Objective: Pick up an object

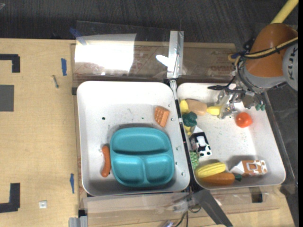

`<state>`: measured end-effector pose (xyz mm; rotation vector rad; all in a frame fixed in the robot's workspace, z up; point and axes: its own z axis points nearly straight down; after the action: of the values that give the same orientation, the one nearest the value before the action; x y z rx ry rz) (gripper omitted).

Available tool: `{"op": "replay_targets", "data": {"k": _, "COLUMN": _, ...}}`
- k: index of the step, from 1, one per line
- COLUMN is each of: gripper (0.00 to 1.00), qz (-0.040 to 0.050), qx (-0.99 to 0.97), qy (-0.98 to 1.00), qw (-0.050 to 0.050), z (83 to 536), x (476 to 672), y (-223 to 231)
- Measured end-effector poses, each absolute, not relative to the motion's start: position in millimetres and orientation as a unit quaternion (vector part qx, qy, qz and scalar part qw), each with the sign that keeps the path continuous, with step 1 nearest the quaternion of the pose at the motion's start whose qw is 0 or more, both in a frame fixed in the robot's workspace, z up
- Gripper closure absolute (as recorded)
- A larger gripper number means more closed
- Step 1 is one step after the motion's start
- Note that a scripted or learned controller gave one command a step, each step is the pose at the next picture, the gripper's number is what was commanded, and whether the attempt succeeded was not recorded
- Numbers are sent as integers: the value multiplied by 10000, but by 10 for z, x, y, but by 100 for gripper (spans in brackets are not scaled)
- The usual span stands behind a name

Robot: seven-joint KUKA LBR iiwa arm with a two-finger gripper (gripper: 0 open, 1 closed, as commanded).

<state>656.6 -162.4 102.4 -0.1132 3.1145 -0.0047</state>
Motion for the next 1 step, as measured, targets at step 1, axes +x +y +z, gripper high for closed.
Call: {"op": "replay_targets", "data": {"k": 1, "gripper": 100, "qz": -31, "qx": -1101, "qy": 9939, "qw": 95, "z": 2029, "x": 6486, "y": -1784}}
